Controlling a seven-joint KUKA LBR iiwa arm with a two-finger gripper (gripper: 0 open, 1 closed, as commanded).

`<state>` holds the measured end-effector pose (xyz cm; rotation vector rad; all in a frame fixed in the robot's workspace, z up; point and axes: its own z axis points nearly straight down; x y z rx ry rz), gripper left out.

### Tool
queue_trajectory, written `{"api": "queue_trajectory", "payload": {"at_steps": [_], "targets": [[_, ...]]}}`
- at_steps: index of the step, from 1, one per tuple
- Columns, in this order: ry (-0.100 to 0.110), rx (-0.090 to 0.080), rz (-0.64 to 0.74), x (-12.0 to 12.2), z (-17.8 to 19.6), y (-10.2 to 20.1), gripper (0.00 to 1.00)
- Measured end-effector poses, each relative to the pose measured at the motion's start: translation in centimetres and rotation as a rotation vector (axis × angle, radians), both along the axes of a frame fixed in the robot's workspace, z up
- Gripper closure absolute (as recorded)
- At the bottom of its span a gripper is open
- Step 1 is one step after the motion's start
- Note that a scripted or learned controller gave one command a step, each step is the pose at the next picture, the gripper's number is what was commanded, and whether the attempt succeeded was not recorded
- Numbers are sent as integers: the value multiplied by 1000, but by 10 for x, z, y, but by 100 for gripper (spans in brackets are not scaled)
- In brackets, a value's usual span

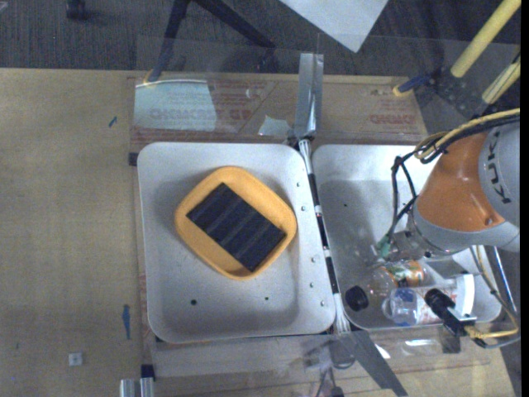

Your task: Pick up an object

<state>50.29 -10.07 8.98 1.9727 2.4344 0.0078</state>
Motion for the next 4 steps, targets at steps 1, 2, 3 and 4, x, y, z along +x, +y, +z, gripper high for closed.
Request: {"api": "queue_trajectory", "payload": {"at_steps": [1, 2, 3, 4], "targets": [[-4, -1, -3, 1, 10, -1, 100], [-4, -1, -2, 1, 10, -1, 0], [-8, -3, -4, 2, 20, -2, 100], [2, 1, -130, 34, 0, -9, 100]]}}
